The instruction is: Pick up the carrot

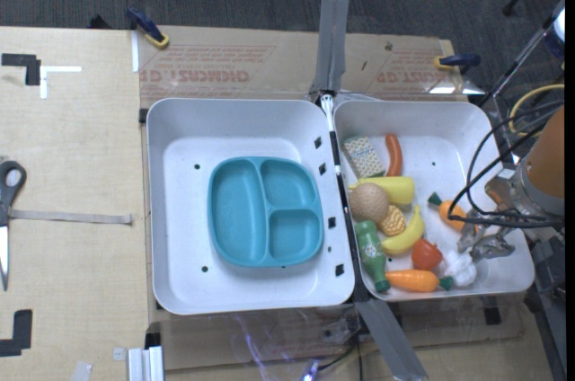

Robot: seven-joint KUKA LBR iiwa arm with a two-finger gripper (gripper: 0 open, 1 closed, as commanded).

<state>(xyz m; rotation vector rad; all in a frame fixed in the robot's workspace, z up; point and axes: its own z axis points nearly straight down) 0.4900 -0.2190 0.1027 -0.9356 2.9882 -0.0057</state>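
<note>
An orange carrot [413,280] with a green stub at its right end lies flat along the front wall of the right bin [422,114]. A second small orange piece with a green top [446,212] lies near the bin's right side, partly hidden by cables. My gripper [486,241] hangs low over the bin's right front corner. It is just right of that small orange piece and up and to the right of the carrot. Nothing is visibly held in it.
Around the carrot are a red tomato [427,255], a white lump [463,271], a banana [406,231], a green bottle [371,249], a brown potato [368,201], a yellow piece [392,188], a red-orange stick [393,155] and a checked sponge [363,156]. The left bin [180,217] holds a teal divided plate [267,210].
</note>
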